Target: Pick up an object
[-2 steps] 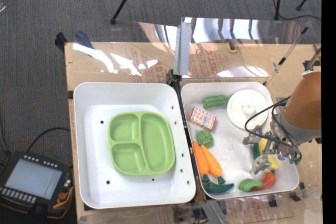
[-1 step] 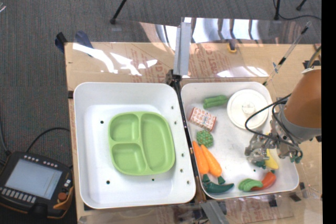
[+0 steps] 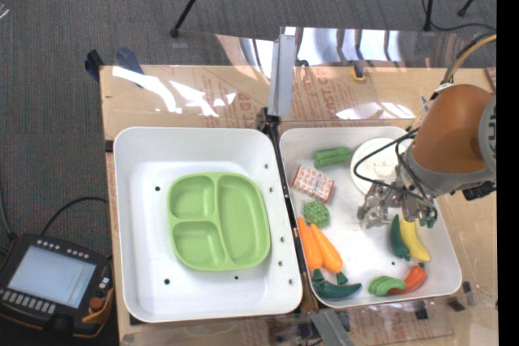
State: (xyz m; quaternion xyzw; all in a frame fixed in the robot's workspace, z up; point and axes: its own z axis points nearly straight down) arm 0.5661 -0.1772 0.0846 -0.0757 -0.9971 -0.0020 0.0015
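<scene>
A green pepper (image 3: 336, 286) lies near the bin's front edge; the banana (image 3: 414, 239) sits just right of the empty, part-open pincer (image 3: 391, 210).

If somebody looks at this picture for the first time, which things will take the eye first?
Probably the light green three-compartment plastic plate, lying alone in the left white bin. Next the arm's orange band at the right, with the metal two-finger gripper low over the right white bin, among bright toy foods such as the two orange carrots and the yellow banana.

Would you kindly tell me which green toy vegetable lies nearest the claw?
The dark green one lying beside the yellow banana, just below the claw; the other green pieces lie farther off.
</scene>
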